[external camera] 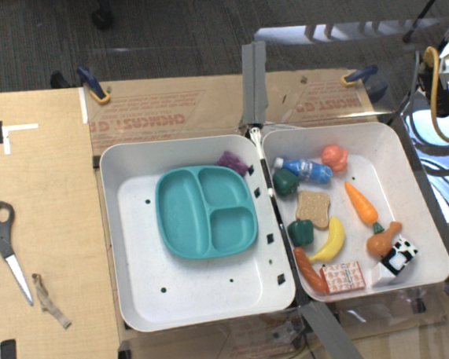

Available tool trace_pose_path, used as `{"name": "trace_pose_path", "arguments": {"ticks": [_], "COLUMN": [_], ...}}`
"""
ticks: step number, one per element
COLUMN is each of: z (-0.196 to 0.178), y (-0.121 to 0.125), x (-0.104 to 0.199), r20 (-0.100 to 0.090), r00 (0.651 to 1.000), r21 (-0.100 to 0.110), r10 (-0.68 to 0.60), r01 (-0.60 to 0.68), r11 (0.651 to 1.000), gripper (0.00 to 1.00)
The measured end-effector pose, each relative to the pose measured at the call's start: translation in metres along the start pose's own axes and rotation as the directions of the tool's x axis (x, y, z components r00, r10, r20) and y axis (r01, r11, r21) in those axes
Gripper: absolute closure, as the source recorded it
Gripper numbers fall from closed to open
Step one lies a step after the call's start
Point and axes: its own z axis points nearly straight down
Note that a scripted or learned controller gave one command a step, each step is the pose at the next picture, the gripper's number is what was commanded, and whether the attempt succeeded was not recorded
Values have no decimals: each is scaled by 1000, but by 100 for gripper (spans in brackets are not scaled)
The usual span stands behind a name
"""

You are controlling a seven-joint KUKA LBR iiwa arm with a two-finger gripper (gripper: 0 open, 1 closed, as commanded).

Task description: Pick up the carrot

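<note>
The carrot (360, 203) lies in the right bin (410, 171), in its right half, pointing slantwise with its thin end toward the far side. Nothing touches it along its length. Just beyond its thick near end sits a stubby orange toy vegetable (383, 238), and close beside that lies a black-and-white patterned toy (400, 254) by the bin's near right corner.

To the carrot's left lies a slice of toy bread (313, 208), with a banana (331, 239) curving below it. Two dark green toy vegetables lie along the bin's left side, one (285, 181) nearer the far end and one (300, 230) just beside the bread. A blue and white bottle (306, 169) lies near the far wall next to a round pinkish-orange fruit (334, 156). At the near wall lie a red sausage-shaped toy (308, 269) and a small red and white box (344, 276).

The left bin (128, 247) holds a teal divided plate (207, 211), with a purple item (232, 163) at its far right edge.

Scissors (1, 236) lie on the desk (43, 184) well to the left of both bins.

How the end effector stands, wide or narrow, cannot be told.
</note>
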Motion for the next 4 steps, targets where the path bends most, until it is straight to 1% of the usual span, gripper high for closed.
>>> {"name": "trace_pose_path", "arguments": {"ticks": [1,4], "z": [-22,-45], "y": [1,-7], "x": [15,19], "r20": [-2,-9], "r00": [921,920], "r21": [3,38], "r10": [-391,-393], "r01": [391,393], "r11": [921,919], "gripper": [100,100]}}
